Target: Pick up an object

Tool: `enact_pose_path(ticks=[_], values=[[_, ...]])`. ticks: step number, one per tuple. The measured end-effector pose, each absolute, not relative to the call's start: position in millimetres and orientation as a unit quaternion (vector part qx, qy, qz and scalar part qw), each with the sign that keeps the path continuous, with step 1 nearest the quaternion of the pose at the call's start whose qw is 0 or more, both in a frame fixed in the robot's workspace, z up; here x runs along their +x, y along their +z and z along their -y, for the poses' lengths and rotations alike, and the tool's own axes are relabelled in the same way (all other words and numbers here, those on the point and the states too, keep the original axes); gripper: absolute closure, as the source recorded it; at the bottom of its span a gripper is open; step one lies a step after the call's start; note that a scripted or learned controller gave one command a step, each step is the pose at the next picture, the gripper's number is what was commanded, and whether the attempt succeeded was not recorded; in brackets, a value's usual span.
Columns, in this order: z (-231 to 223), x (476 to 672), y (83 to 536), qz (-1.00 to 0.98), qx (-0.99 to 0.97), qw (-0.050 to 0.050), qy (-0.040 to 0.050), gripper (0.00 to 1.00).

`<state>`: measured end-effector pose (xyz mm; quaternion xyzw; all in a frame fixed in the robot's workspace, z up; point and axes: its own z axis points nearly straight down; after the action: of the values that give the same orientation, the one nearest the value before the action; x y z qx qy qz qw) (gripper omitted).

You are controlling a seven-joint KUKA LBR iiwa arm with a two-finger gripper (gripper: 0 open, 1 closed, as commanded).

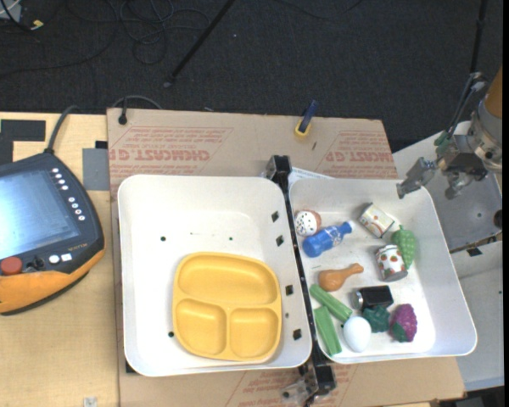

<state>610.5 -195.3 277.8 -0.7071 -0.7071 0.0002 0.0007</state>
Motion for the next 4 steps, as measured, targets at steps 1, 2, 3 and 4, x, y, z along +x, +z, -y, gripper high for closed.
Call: enact_pose_path(ticks=[1, 2, 3, 4], values=[[163, 576.2, 96, 0.707, -0.707, 0.007, 0.0031, 0.00], [134, 522.6, 87, 0.706, -0.709, 0.003, 0.0010, 0.00], [189, 513.1, 318, 0.706, -0.708, -0.008, -0.0032, 0.00], [188, 511.6, 317, 0.706, -0.708, 0.001, 0.0005, 1.00]])
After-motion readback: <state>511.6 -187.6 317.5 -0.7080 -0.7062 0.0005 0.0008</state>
